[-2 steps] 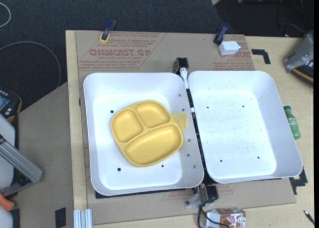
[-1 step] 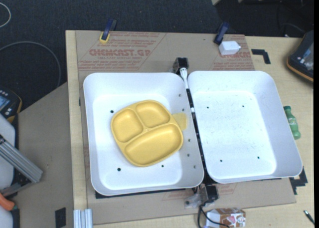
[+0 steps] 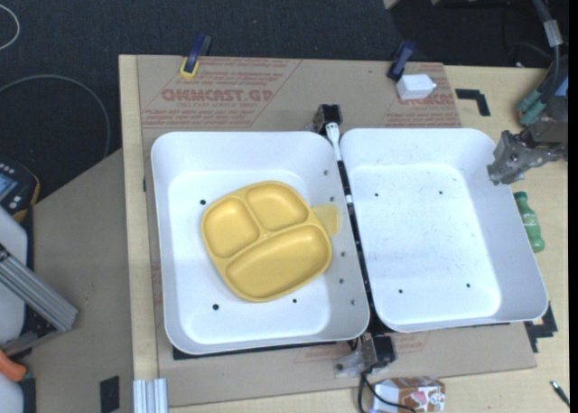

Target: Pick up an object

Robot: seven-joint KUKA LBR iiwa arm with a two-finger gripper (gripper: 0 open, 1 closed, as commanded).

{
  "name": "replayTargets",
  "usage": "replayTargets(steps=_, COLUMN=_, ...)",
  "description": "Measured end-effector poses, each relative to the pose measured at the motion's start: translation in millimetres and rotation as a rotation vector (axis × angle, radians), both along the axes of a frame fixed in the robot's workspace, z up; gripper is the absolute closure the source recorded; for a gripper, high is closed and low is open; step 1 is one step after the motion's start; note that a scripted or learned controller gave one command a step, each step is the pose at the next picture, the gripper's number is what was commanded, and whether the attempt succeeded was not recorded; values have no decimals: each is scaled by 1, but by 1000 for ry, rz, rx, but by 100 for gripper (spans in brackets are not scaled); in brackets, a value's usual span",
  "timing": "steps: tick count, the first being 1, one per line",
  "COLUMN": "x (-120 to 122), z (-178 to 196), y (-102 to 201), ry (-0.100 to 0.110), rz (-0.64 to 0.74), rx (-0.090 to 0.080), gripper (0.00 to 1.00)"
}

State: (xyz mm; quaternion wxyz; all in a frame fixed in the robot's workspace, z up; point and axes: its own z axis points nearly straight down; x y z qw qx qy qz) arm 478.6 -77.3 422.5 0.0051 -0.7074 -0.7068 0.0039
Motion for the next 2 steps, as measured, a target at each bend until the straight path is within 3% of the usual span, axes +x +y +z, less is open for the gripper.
replayTargets(steps=1, x=-1, z=-66, y=165, ry=-3, rz=18, rx=2, gripper=100)
replayTargets(steps=2, x=0, z=-92, y=106, ry=-7, rz=-5, rx=-3, gripper=100)
